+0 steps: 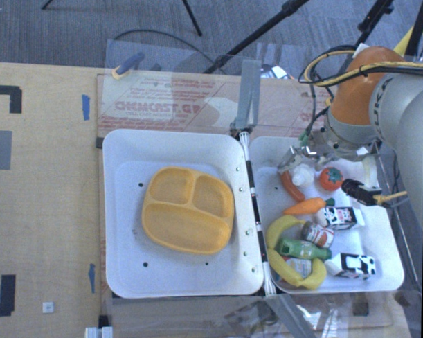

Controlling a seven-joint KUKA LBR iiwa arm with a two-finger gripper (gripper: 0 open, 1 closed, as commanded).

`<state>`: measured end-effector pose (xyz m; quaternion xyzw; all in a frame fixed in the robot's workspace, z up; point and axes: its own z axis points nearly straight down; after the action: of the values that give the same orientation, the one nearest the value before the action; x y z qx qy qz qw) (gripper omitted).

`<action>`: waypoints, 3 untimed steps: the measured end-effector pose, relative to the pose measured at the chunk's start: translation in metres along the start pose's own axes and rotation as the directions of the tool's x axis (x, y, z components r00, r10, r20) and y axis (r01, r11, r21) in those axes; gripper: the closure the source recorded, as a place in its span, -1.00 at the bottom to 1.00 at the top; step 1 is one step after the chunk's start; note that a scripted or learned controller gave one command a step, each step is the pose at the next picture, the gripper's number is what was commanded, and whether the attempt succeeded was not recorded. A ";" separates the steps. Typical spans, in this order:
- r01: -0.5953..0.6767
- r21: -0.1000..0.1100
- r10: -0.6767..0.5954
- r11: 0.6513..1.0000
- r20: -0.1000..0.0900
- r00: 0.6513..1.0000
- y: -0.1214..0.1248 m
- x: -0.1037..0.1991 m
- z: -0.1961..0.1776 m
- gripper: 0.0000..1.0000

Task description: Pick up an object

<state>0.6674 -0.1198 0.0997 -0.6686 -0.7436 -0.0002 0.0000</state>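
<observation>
My gripper (300,153) hangs low over the right bin's (395,265) far end, fingers spread apart and holding nothing, just above a white object (303,176) beside the tomato (330,178) and carrot (308,207).

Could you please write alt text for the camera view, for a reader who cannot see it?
A grey and orange robot arm reaches in from the right, its gripper low over the far end of the right bin, which holds toy food including a banana, carrot and tomato. The left bin holds a yellow divided plate.
</observation>
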 end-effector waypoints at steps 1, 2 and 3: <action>-0.125 0.001 0.125 0.992 -0.001 0.992 -0.029 -0.002 0.014 -1.00; -0.127 -0.004 0.127 0.992 -0.001 0.992 -0.028 -0.003 0.002 1.00; -0.007 0.009 0.007 1.000 0.000 1.000 -0.014 0.024 -0.017 1.00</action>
<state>0.6514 -0.0974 0.1164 -0.6714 -0.7411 0.0033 0.0032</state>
